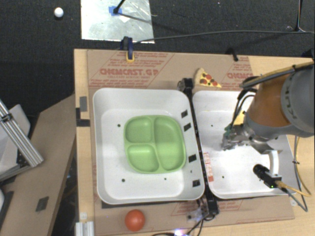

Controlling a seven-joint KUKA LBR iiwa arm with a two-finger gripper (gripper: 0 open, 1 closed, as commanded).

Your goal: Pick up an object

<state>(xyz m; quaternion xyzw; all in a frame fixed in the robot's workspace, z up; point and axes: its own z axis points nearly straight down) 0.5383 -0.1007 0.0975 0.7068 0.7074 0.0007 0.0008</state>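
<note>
Gripper (230, 140): low over the floor of the right bin (216, 183), near that bin's middle, hanging from the grey and orange arm (275, 107) reaching in from the right.
Claw state: cannot tell; wrist and cabling hide it from above, nothing to be made out in its grip.
Nearest pickable thing: green divided plate (155, 144), lying flat in the middle of the left bin (106, 132).
Direction from gripper: to the left, across the dark divider between the two bins, at about the same depth in the scene; well apart, not touching.
Plate look: pale green, rounded square, four shallow compartments split by a raised cross; smooth and glossy, thin raised rim.
Long axis: none to speak of; nearly as wide as deep, sides roughly square to the bin walls.
Other things: pizza-slice toy (207, 78) on the bench just beyond the far edge of the right bin; orange-red ball (135, 220) on the bench at the near edge, outside the left bin.
Judgement: probably a rim pinch needed for the plate, since flat and wide; likely hard for two fingers.
</note>
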